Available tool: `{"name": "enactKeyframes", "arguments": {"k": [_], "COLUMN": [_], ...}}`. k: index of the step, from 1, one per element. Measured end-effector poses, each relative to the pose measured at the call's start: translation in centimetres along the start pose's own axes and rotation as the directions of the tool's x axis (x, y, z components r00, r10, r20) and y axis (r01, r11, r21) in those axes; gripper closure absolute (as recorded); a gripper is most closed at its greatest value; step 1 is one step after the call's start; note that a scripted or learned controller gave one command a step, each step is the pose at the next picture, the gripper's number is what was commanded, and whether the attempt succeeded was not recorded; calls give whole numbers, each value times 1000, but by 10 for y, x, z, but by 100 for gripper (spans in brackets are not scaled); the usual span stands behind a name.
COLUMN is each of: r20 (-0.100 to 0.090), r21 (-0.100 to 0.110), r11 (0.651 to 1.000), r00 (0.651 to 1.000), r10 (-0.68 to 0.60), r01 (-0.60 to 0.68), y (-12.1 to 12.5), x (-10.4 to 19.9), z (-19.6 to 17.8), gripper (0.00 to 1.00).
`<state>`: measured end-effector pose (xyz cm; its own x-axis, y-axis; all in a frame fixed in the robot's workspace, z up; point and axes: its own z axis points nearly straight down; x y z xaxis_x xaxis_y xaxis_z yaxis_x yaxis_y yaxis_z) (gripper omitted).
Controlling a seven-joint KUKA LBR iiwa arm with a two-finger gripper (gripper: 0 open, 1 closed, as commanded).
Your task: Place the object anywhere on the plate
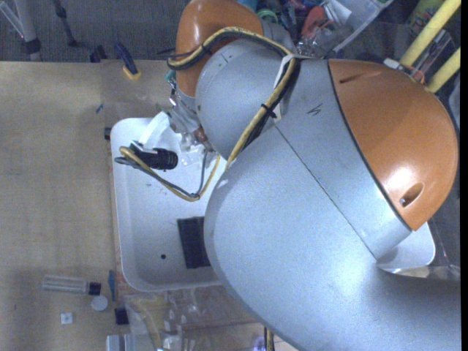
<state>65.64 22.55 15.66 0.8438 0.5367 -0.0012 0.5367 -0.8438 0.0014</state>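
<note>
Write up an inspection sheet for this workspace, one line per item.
Surface: wooden bench bearing a white bin.
Job's things: no plate or object identifiable.
Clutter: black rectangular block in the bin; small parts on the bench by the bin's lower left corner.
Grippers: gripper low over the bin's upper end, largely hidden by the arm.
Cables: yellow-and-black cable along the arm.
Surroundings: tub of colourful items beyond the bench.

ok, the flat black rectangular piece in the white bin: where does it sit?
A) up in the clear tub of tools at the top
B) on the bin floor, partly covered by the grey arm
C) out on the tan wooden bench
B: the flat black rectangular piece lies on the floor of the white bin, its right side cut off by the grey arm overhead.
</note>
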Motion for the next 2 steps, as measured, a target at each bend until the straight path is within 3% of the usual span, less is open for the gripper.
{"name": "enactKeyframes", "arguments": {"k": [1,2], "r20": [2,-2], "r21": [5,4], "r11": [887,999], "r00": [887,999], "r10": [-461,-38], "r01": [461,38], "y": [-2,5], "x": [-2,9], "z": [-21,71], "gripper": [100,100]}}
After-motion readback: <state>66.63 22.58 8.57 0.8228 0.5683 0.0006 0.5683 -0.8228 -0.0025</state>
